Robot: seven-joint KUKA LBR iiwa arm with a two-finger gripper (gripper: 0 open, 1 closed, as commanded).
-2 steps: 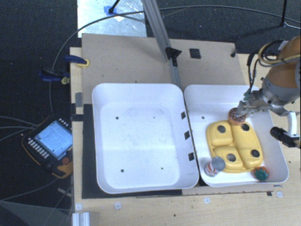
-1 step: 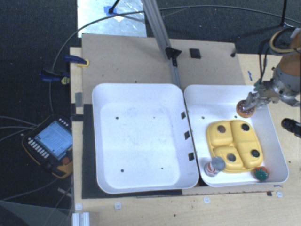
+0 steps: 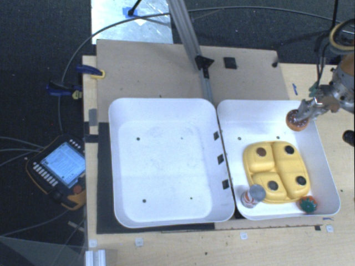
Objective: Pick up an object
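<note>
My gripper [image 3: 301, 116] reaches in from the right, over the far right part of the right bin [image 3: 236, 123]. A small brown round object [image 3: 296, 121] sits at its fingertips, gripped between them and seemingly raised above the bin floor. A yellow four-lobed moulded piece [image 3: 276, 172] with dark dots lies in the near part of the same bin. A small grey and red-white object [image 3: 253, 195] rests at that piece's near left corner. A small green and orange ball [image 3: 308, 205] lies in the bin's near right corner.
The left bin [image 3: 127, 148] adjoins the right one, joined by black clips [image 3: 220, 158]. A slanted grey pole [image 3: 186, 24] rises behind the bins. A teach pendant [image 3: 58, 168] lies off the bench to the left. Clamps [image 3: 89, 71] hold the board's left edge.
</note>
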